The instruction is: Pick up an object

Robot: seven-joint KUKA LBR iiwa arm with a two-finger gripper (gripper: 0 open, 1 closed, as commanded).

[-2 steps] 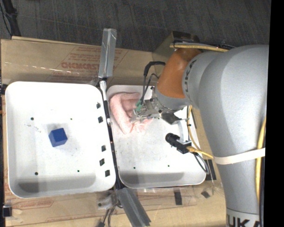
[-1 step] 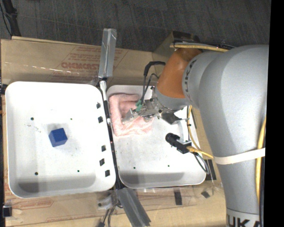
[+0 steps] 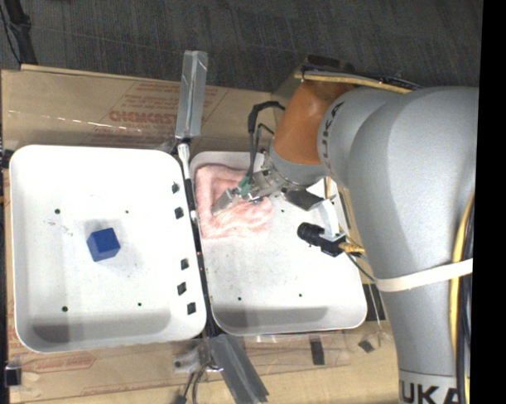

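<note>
1. The gripper (image 3: 237, 194) hangs low over the pink cloth (image 3: 232, 209) crumpled in the far-left corner of the right bin (image 3: 315, 311), its fingers apparently touching the fabric's top.
2. Whether those fingers are spread or pinched on the fabric cannot be told.
3. The cloth lies directly under and just left of the fingertips, its long axis running roughly from the bin's far wall toward the near-right.
4. A blue cube (image 3: 103, 243) sits well apart in the left bin (image 3: 33, 330).

One fixed camera looks down aslant on both bins (image 3: 97, 163).
</note>
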